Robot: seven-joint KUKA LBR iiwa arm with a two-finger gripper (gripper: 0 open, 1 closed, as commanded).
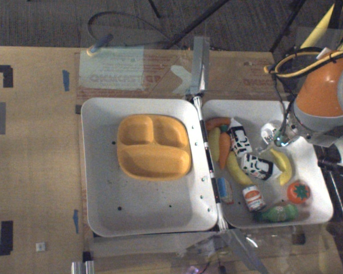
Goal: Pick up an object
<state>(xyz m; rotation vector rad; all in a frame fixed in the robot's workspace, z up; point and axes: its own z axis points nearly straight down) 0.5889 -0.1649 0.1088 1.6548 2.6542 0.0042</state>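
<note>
My gripper [274, 137] hangs over the back right part of the right bin [320, 210], below the arm's orange band [321, 93]. Just under and in front of it lie a yellow banana [283, 164] and a black-and-white cow-patterned carton [256, 165]. Another patterned carton [238, 141], an orange carrot [224, 148] and a second banana [236, 170] lie to the gripper's left. A small can [253, 198], a red tomato [298, 192] and a green bottle [277, 213] sit near the bin's front.
The left bin [103, 198] holds an orange divided plate [154, 146]. A metal divider [207, 164] separates the bins. A small blue packet [224, 190] lies by the divider in the right bin. Cables [291, 64] hang beside the arm at the back right.
</note>
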